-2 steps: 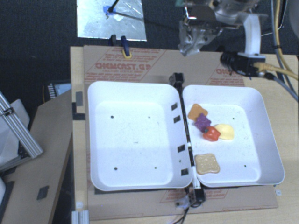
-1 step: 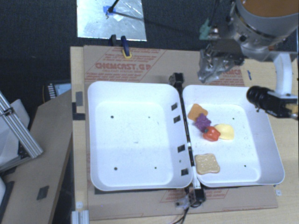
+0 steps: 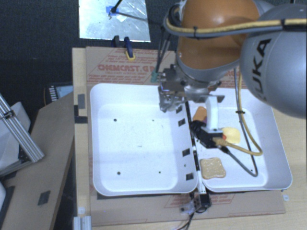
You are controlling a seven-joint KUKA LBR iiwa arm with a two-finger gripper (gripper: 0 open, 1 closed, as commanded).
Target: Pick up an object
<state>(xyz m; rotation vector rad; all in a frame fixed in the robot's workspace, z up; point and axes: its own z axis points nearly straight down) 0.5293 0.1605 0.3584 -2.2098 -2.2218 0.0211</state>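
Observation:
My gripper (image 3: 167, 103) hangs over the far right corner of the left bin (image 3: 97, 143), close to the wall it shares with the right bin (image 3: 280, 169). Nothing shows between its tips. In the right bin a tan toast-shaped piece (image 3: 212, 167) lies near the front left corner. A yellow rounded object (image 3: 233, 135) rests in the middle of that bin. A small orange object (image 3: 200, 112) sits just right of the gripper, partly hidden by the wrist. The big orange-banded wrist covers the far part of the right bin.
A yellow cable (image 3: 244, 150) loops across the right bin's floor. A shiny metal plate (image 3: 112, 13) lies beyond the bins. An aluminium frame (image 3: 19, 138) stands off the bench to the left. Cardboard (image 3: 120, 68) lies under both bins.

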